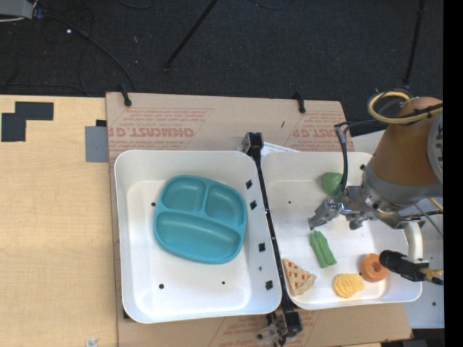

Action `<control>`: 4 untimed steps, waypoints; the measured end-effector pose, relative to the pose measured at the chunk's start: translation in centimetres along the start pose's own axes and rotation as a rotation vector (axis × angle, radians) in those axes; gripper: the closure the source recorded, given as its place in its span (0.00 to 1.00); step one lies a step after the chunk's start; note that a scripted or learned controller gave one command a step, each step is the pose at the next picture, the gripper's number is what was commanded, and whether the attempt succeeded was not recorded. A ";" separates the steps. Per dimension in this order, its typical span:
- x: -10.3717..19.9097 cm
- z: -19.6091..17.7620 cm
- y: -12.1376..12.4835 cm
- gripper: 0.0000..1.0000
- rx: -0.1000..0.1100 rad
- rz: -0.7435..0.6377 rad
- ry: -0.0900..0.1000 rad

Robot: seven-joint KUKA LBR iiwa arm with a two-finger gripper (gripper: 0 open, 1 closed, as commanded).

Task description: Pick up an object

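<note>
Cardboard (173, 125) underlies two white bins (134, 194) on dark carpet (217, 35); tool (322, 219) state unclear.

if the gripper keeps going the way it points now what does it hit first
Probably the green stick-shaped toy: the gripper points down-left, just above its upper end. Depth is unclear, so it may instead meet the right bin floor.

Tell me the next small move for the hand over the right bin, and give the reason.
Probably a short drop onto the green stick-shaped toy. The hand hangs just above that toy's upper end in the right bin, nothing between its fingers. The waffle slice, yellow piece and orange ring all lie farther off, near the bin's lower edge.
</note>
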State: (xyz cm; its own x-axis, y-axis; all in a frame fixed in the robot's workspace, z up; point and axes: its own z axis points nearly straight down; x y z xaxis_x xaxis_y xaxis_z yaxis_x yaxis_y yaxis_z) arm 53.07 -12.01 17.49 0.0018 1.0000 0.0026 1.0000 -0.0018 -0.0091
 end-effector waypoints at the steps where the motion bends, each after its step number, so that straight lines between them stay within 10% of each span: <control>1: 0.2 6.5 -0.1 0.00 0.001 -0.001 0.000; 2: 0.1 5.1 0.0 1.00 -0.002 0.004 0.000; 4: 0.0 -6.1 -0.7 1.00 -0.012 -0.003 -0.004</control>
State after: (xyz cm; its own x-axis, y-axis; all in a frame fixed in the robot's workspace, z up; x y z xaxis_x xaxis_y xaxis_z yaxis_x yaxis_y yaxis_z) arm 52.46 -12.01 23.60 -0.0008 1.0000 -0.0009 1.0000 0.0008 0.0029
